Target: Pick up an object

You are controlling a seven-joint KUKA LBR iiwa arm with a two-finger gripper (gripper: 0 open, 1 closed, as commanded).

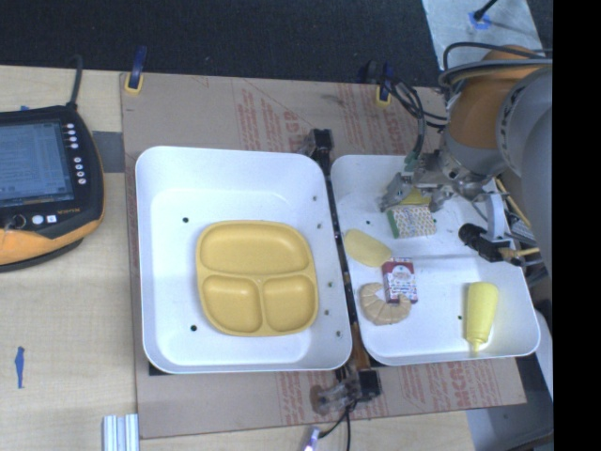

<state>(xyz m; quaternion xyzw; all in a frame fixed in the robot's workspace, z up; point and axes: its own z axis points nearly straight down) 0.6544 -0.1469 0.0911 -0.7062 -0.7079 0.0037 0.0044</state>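
The camera view shows the claw low over the far left part of the right bin, just above a small patterned packet; whether it is open or closed cannot be told. Nearer lie a yellow oval piece, a red-labelled packet on a biscuit, and a yellow bottle. The left bin holds a yellow divided plate.

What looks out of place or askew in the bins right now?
Nothing is spilled or damaged. The small red packet lies partly on top of the round cracker in the right bin, so the two overlap. The yellow tray sits flat in the left bin.
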